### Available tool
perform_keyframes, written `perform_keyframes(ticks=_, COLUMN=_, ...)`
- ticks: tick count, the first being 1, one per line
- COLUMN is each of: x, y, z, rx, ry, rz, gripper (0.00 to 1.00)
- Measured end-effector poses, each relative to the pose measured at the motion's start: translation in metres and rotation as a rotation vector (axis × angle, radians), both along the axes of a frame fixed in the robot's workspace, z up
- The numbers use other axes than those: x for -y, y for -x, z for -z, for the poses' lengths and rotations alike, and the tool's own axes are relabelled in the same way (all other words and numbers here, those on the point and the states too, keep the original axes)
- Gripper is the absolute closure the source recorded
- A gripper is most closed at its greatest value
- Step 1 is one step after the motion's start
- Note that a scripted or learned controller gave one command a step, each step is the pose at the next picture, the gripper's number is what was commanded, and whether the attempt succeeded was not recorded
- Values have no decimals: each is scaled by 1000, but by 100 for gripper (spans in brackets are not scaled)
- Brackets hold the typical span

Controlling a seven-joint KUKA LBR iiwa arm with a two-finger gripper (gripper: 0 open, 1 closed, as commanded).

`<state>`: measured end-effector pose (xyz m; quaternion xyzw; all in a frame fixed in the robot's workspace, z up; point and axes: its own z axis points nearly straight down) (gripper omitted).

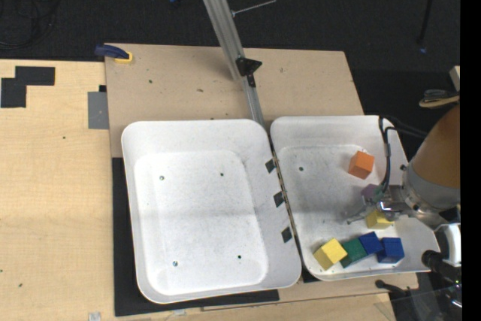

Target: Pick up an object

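The arm's jaws [373, 208] are low in the right bin [316, 139], right by a small yellow block [378, 219]. I cannot tell how they are set. An orange block [361, 164] sits nearby.

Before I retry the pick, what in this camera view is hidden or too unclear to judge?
- Gripper: small and blurred; finger state and any contact with the yellow block unclear.
- Purple object: mostly covered by the gripper.
- Arm: cut off at the right edge.
- Green block: partly overlapped by neighbouring blocks.
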<state>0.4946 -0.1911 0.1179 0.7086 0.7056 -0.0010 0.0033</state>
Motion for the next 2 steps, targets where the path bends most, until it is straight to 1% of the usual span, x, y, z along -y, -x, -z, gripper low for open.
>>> perform_keyframes(ticks=1, x=2, y=-5, z=0, rx=16, ry=3, rz=-2, gripper=0)
perform_keyframes(ticks=2, x=3, y=-6, z=-10, rx=19, ry=3, rz=5, gripper=100)
